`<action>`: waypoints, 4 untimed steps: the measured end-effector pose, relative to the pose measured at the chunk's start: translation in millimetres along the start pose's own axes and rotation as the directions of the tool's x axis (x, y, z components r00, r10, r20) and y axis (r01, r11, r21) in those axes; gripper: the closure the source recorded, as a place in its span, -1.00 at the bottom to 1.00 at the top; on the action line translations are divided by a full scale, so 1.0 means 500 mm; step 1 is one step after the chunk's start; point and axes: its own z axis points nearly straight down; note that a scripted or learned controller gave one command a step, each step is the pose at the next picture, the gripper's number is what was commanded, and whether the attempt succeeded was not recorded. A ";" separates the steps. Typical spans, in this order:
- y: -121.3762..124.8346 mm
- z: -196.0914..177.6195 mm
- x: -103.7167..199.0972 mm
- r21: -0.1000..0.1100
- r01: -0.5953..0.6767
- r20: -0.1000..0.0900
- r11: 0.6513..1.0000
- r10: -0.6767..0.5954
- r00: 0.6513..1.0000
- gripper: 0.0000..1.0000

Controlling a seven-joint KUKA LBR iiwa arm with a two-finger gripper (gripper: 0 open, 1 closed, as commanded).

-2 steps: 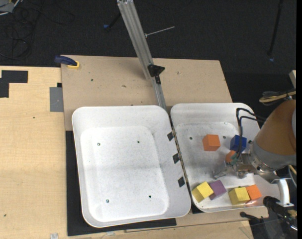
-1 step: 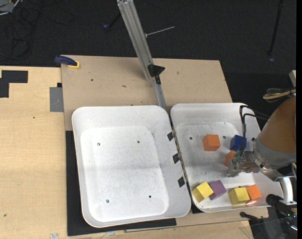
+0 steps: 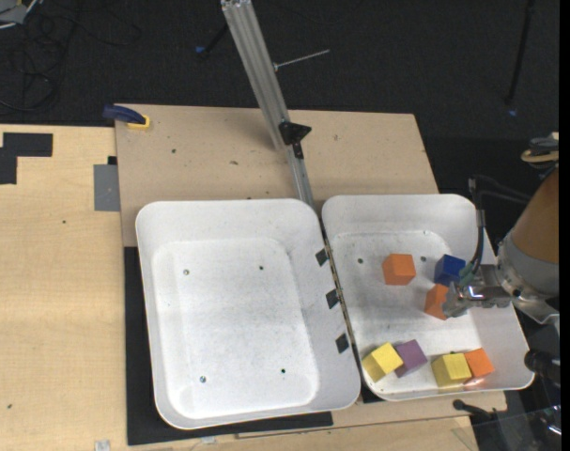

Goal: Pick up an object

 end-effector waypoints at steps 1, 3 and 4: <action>0.002 -0.085 -0.002 0.001 0.000 0.000 1.000 0.000 1.000 1.00; 0.106 -0.060 0.181 0.005 0.002 -0.003 1.000 -0.002 1.000 1.00; 0.149 -0.072 0.298 0.005 0.003 -0.001 1.000 -0.003 1.000 1.00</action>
